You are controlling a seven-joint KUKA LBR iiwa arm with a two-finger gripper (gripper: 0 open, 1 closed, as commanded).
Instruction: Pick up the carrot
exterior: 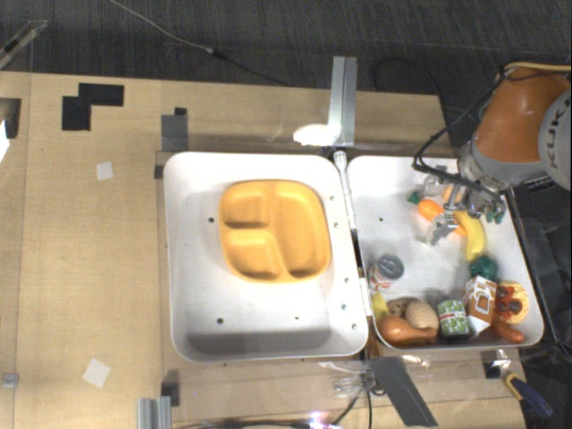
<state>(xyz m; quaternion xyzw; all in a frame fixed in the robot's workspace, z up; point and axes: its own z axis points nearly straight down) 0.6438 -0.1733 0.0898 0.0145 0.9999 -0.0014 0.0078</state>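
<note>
My pincer (447, 224) hangs in the upper right of the frame, low inside the right bin (386, 170), with my orange-banded wrist just above it. The carrot (429, 208) shows as a small orange piece with a green tip at the left side of the pincer, near the bin's upper middle, touching or just beside the metal fingers. I cannot tell how wide the pincer stands, nor whether the carrot sits between its fingers or only next to them; the view from above is too cluttered there. A banana (472, 234) lies right under my wrist, close enough to get in the way.

As I judge it, the reach is done and the grasp is the open question: the carrot looks down in the bin, not lifted. Left to do: close on it surely and raise it clear. The yellow tray (271, 229) in the left bin (188, 311) and the pile of food at the lower right of the frame play no part
</note>
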